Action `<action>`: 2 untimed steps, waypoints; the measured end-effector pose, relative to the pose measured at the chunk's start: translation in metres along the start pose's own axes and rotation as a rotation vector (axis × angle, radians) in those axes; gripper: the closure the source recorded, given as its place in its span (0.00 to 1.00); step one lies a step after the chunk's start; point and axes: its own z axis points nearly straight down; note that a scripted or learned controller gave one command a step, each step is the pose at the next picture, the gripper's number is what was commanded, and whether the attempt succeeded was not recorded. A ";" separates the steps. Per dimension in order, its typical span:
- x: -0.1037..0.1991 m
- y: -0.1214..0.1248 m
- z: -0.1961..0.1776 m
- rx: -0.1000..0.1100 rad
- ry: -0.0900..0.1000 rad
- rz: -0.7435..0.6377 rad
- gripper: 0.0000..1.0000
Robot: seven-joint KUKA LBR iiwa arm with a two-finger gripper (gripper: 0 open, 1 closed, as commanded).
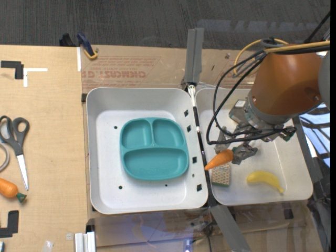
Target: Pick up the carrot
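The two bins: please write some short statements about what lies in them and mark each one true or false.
1. The teal plate lies in the left bin. True.
2. The banana lies on the plate. False: it lies in the right bin.
3. The carrot is in the right bin, near the divider. True.
4. The plate holds food. False: its compartments are bare.
5. The scissors lie inside a bin. False: they lie on the bench.

Teal plate (154, 148): smooth matt plastic. White bins (100, 156): glossy plastic (2). Bench (47, 119): matt wood-like board. Carrot (218, 160): smooth, slightly shiny.
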 end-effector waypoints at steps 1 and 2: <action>0.009 0.040 0.001 -0.001 0.000 -0.389 1.00; 0.014 0.056 -0.059 0.001 -0.003 -0.691 1.00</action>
